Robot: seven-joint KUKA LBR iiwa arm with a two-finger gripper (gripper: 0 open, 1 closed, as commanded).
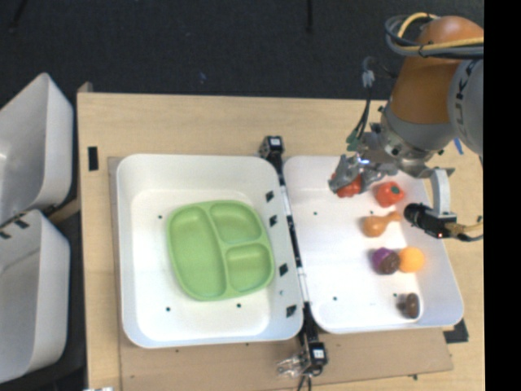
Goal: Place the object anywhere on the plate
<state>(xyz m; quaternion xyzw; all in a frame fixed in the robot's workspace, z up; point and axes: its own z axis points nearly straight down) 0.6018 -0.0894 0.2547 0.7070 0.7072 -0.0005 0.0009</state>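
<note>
A green divided plate (pixel 220 249) lies in the left white bin (pixel 138 316). My gripper (pixel 348 177) hangs over the upper left part of the right bin (pixel 342 300), far to the right of the plate. A small red object (pixel 349 189) shows right at the gripper's tip, partly hidden by it. Whether the object is gripped or just lies under the tip is not visible.
In the right bin lie a red tomato-like piece (pixel 389 192), a tan pear-shaped piece (pixel 375 225), a purple piece (pixel 384 260), an orange ball (pixel 413 259) and a brown piece (pixel 408 304). A ridge (pixel 291 243) separates the two bins.
</note>
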